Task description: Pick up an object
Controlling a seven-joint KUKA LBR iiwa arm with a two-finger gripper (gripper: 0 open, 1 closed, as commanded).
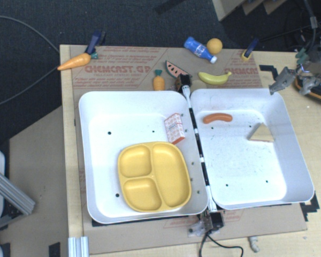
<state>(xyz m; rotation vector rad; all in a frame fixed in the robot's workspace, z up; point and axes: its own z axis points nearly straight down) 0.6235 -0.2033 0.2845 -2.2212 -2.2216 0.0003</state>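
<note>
At the far right edge of the camera view, beyond the right bin's point(289, 143) corner, the jaws point(305, 74) hang over the table, too small and cluttered to tell how far open they are, and nothing can be seen between them. Candidates lie well apart from them: a sausage point(218, 118) and a tan wedge point(261, 134) in the right bin, a small carton point(174, 128) and a yellow tray point(153, 175) in the left bin point(96, 143). I judge the flat wedge and round sausage likely to slip from a pinch.

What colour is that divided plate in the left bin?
Yellow: the divided plate shows plainly in the camera view.
</note>
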